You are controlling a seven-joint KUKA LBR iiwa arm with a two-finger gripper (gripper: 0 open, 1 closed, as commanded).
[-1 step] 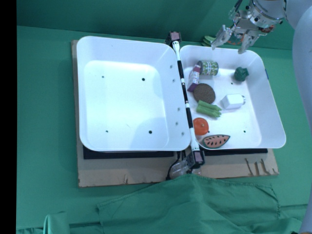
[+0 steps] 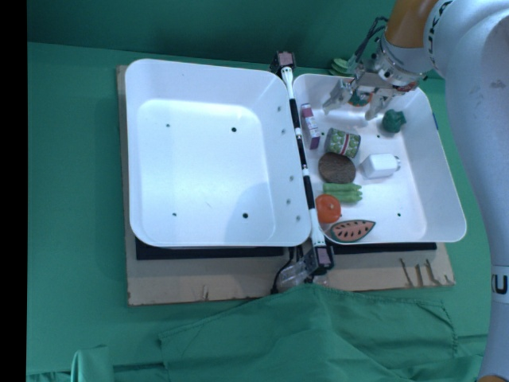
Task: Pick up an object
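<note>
My gripper (image 2: 353,102) hangs over the far end of the right bin (image 2: 429,181), with its fingers spread open. It stands just above a white bottle (image 2: 347,118) that lies on its side. A small dark green toy (image 2: 393,120) sits just to its right. I see nothing held between the fingers. Nearer in the same bin lie a purple box (image 2: 311,126), a green patterned can (image 2: 343,142), a brown disc (image 2: 337,167), a white block (image 2: 379,165), green beans (image 2: 343,191), an orange fruit (image 2: 328,208) and a watermelon slice (image 2: 352,230).
The left bin (image 2: 143,86) lies beside the right one, with a black-and-white divider bar (image 2: 301,146) between them. A small green item (image 2: 340,65) lies outside the right bin's far rim. Green cloth (image 2: 302,333) covers the bench in front.
</note>
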